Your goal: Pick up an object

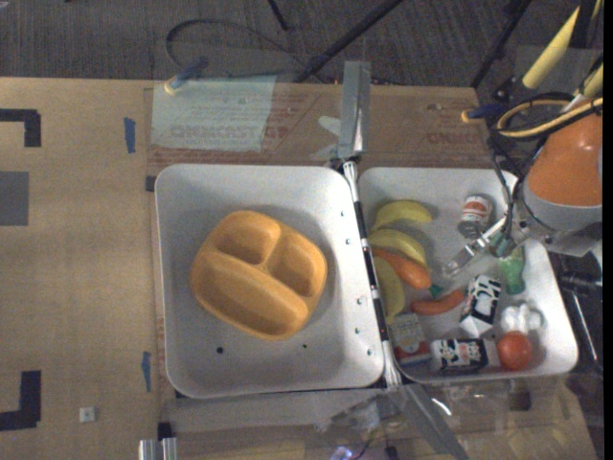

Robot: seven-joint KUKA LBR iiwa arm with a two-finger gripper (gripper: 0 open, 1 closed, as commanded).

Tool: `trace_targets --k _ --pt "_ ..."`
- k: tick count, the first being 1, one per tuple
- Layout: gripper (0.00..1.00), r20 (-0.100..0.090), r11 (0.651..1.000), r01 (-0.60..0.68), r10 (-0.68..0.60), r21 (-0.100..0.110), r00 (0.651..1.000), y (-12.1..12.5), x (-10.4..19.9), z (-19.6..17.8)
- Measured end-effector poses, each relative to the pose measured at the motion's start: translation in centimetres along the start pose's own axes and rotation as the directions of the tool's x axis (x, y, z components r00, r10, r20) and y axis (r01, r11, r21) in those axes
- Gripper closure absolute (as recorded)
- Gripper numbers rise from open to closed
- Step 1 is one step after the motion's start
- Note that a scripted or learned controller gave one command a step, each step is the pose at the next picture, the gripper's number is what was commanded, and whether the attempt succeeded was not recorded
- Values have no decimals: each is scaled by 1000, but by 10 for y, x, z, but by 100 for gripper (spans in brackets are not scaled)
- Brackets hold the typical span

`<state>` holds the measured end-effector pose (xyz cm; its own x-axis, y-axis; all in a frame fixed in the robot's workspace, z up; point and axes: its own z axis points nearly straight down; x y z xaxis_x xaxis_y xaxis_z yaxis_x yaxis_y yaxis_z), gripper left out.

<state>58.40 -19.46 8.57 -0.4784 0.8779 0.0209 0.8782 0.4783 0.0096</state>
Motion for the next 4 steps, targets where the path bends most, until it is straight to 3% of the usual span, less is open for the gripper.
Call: trace_targets --k 1,2,3,4 --pt "0 2 997 77 -77 0 997 0 -4 0" --pt "0 -46 979 184 -181 84 982 32 -14 6" --pt "0 -58 980 163 -158 111 986 42 -14 9" --pt "0 -81 945 307 -299 109 951 41 -21 10"
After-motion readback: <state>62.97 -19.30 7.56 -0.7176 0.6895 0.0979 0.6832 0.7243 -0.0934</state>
